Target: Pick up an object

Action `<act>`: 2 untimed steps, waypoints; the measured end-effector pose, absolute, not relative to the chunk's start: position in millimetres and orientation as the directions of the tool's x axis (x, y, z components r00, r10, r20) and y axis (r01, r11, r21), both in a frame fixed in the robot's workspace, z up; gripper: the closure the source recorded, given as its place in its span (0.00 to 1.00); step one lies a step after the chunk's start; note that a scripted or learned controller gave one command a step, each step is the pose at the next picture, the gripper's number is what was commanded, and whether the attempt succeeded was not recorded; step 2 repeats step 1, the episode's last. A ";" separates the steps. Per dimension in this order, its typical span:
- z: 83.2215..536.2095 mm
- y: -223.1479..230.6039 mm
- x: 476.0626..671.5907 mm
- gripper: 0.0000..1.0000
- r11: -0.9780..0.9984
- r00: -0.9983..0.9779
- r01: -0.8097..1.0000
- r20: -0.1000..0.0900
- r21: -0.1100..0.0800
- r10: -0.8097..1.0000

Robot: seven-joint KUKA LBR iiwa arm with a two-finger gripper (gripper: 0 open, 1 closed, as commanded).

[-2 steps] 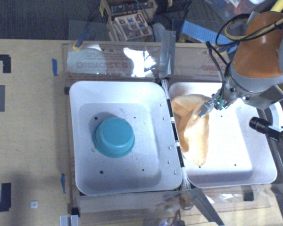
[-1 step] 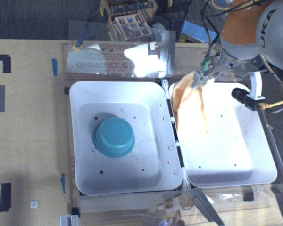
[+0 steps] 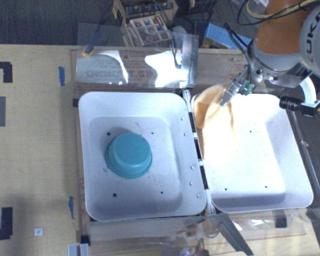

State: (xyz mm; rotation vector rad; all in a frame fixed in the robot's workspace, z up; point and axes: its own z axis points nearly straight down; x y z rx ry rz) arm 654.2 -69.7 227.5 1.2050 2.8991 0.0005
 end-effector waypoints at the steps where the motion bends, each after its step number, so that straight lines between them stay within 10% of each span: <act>1: 217.1 -87.2 663.1 1.00 0.761 -0.761 0.648 -0.006 0.003 0.648; 2: 217.1 -87.2 663.1 1.00 0.761 -0.761 0.648 -0.006 0.003 0.648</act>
